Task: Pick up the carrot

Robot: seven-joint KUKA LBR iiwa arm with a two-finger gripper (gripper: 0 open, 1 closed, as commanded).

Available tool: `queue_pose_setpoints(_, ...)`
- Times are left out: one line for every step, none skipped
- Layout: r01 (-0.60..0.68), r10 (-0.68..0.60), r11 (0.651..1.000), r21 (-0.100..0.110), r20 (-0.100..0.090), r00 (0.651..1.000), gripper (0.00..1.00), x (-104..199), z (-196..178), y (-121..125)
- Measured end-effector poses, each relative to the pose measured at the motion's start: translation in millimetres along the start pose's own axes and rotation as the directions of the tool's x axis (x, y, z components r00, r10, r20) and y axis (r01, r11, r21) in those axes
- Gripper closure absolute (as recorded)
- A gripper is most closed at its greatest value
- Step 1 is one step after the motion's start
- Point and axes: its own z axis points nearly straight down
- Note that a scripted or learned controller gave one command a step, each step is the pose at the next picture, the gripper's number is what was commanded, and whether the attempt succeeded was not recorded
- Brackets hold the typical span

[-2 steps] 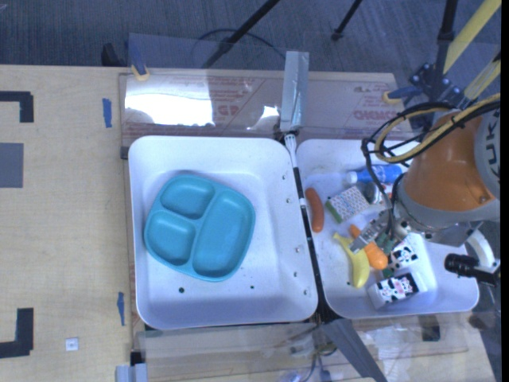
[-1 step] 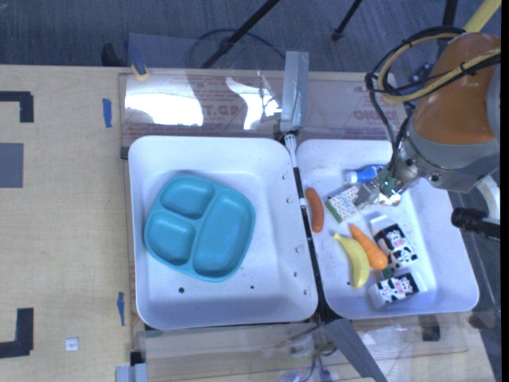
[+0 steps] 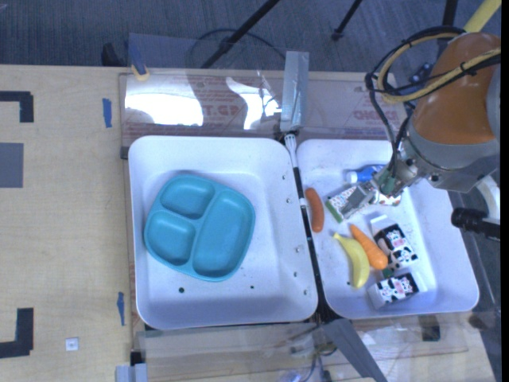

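The carrot [image 3: 370,247] lay in the right bin [image 3: 453,293], a short orange taper with its long axis running from upper left to lower right. Its left flank touched or overlapped the banana [image 3: 355,259], which curved beside it, and a black-and-white toy [image 3: 395,243] sat just to its right. A second such toy [image 3: 395,286] rested below, and an orange sausage-shaped piece [image 3: 316,210] lay near the divider between the bins. The gripper [image 3: 387,185] hung above the upper part of the same bin, over a small packet [image 3: 350,200] and a blue item [image 3: 369,173]. The carrot lay down and slightly left of it in the view, near but apart. Whether the claw was spread or pressed together could not be told; the wrist hid it. The left bin [image 3: 159,165] held a blue divided plate [image 3: 199,226].
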Motion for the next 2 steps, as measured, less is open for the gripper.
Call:
queue_pose_setpoints(-0.112, 0.112, 0.994, 0.002, -0.001, 0.994, 0.00, 12, 46, -54)
queue_pose_setpoints(0.009, -0.009, 1.000, -0.001, 0.001, 1.000, 0.00, -12, 130, -82)
